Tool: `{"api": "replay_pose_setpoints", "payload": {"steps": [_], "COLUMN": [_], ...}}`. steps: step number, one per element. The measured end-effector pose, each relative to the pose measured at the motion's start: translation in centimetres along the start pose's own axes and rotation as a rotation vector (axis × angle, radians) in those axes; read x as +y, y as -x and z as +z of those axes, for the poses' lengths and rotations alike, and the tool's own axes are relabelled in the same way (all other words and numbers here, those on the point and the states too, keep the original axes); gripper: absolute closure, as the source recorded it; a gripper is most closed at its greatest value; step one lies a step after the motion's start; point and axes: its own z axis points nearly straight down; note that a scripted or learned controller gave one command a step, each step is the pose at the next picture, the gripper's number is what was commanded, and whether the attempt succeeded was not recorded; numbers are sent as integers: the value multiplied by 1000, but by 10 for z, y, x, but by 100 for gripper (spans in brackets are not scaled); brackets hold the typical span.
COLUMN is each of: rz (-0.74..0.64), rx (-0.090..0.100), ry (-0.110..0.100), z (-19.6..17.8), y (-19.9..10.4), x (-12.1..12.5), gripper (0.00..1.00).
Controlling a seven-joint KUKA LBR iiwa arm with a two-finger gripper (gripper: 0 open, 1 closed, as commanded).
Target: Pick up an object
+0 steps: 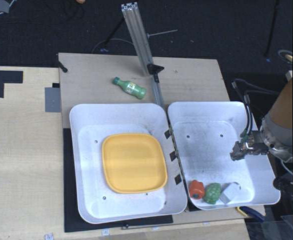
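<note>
In the camera view my gripper hangs over the right part of the right bin, above bare bin floor. At that bin's front edge lie a red-orange pepper-like toy, a green bumpy toy and a small grey-white block, side by side. They are below and left of the gripper, apart from it. A yellow square plate lies in the left bin. Nothing shows between the gripper's tips.
A green bottle lies on the bench behind the left bin. A slanted metal rail rises behind the bins' divide. Black clips sit along the divide. Cables hang near the arm at the right.
</note>
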Motion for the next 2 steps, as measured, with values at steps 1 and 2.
{"api": "replay_pose_setpoints", "payload": {"steps": [1,2], "rz": [1,-2], "rx": [0,2], "ry": [-1,-5], "z": [-52,-47], "y": [0,-44], "x": [1,31], "gripper": [100,100]}}
